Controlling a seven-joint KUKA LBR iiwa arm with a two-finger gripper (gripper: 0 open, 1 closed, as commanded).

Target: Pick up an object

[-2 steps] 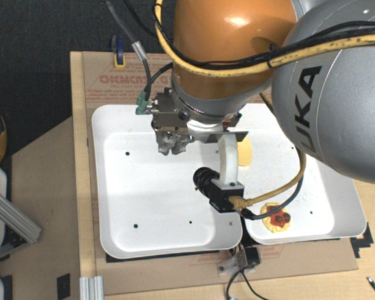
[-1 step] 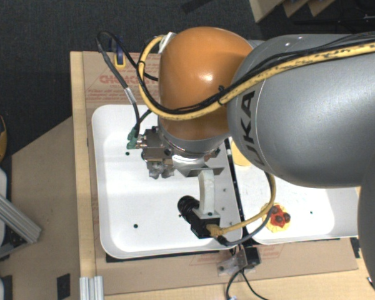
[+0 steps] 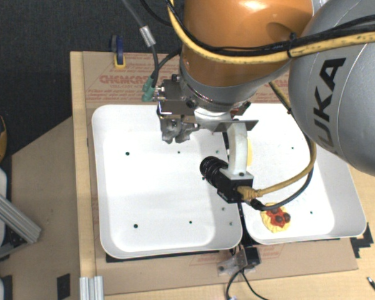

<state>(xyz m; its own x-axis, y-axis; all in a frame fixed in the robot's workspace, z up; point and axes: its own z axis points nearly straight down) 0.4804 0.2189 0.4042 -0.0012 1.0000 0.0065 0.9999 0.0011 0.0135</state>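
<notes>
My gripper (image 3: 175, 134) hangs over the far middle part of the left white bin (image 3: 131, 186), below the orange band of the arm. Nothing shows under or between its tip. A small yellow object with a red piece on top (image 3: 276, 219) lies near the front left corner of the right bin (image 3: 325, 211). A sliver of something pale yellow (image 3: 249, 152) peeks out in the right bin, mostly hidden behind the wrist bracket.
The big grey and orange arm covers the far part of the right bin. The two bins touch along their shared rim (image 3: 240, 220). A blue clamp (image 3: 119, 50) sits at the bench's far left edge, and cables hang by the gripper.
</notes>
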